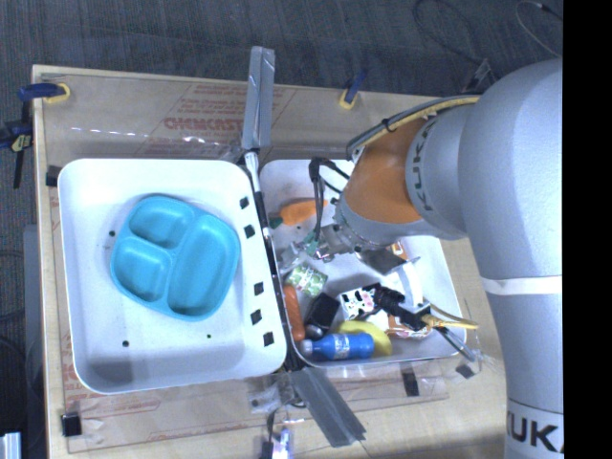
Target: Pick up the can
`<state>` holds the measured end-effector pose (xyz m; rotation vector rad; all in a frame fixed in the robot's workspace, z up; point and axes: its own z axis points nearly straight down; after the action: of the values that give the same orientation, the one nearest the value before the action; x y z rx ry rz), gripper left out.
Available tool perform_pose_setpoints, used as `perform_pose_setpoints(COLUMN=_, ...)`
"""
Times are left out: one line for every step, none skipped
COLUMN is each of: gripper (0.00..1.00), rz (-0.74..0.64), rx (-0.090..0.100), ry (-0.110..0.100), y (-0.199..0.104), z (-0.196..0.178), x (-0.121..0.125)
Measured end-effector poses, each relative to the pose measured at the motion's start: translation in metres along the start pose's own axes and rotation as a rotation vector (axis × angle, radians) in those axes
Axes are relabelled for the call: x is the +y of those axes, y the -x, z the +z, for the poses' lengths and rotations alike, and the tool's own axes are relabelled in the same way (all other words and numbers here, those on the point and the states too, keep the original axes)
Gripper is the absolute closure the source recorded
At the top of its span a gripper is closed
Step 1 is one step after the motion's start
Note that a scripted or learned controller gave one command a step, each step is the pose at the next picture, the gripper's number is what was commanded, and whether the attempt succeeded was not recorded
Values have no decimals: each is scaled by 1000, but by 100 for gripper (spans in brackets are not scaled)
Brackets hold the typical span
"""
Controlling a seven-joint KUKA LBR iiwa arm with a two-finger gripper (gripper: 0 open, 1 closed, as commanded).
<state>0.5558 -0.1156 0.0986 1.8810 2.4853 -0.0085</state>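
I logged my arm [449, 161] reaching in from 3 o'clock, wrist bent down over the right bin [449, 266], its orange band sitting above the clutter. My gripper [330, 244] was low at the bin's centre, toward 9 o'clock of the wrist, but my own wrist covered it, so I could not tell whether it was spread, pressed together or pinching anything. The likeliest can [306, 277] was a small green-and-white patterned cylinder lying on its side just at 7 o'clock of the gripper, near the bin's left wall; I judged it so by shape, not with certainty. Around it lay a blue bottle [340, 346] at 6 o'clock of the bin, a yellow item [368, 333] touching it, an orange piece [294, 314] along the left wall, and a black-and-white item [359, 302] between them. The left bin [86, 352] held a blue divided tray [175, 256]. Progress, as judged: approach made, nothing visibly lifted, the can resting among the clutter. Left to do: secure the grasp, raise the can clear.
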Motion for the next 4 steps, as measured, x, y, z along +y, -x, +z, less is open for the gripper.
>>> perform_pose_setpoints(gripper=0, rz=51, rx=-5, ry=4, y=-19, z=-1, x=-63)
perform_pose_setpoints(gripper=100, rz=40, rx=9, ry=-3, y=-24, z=-9, x=-62)
perform_pose_setpoints(gripper=100, rz=26, rx=22, ry=-11, y=24, z=-249, x=-26)
perform_pose_setpoints(gripper=0, rz=25, rx=23, ry=-11, y=24, z=-248, x=-26)
